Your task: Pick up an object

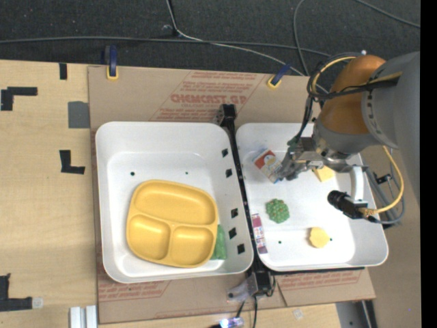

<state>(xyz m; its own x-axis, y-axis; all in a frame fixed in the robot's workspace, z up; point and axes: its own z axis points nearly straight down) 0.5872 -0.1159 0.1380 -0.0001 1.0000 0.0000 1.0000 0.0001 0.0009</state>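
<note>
My gripper (285, 170) hangs low over the upper middle of the right bin (362, 251), reaching in from the right under the grey and orange arm. Just left of its tip lies a small red and white packet (264, 160), close to or touching the tip. A green knobbly ball (277, 210) rests below it in the bin's middle. A round yellow piece (318, 237) lies toward the front right. A pale yellow block (323, 174) peeks out beside the wrist. A thin pink and white packet (257, 232) leans along the left wall.
The left bin (113, 149) holds a yellow divided tray (171, 223) with a green item (220, 243) wedged at its right edge. A black divider (235, 176) runs between the bins. Cables loop around the arm at right.
</note>
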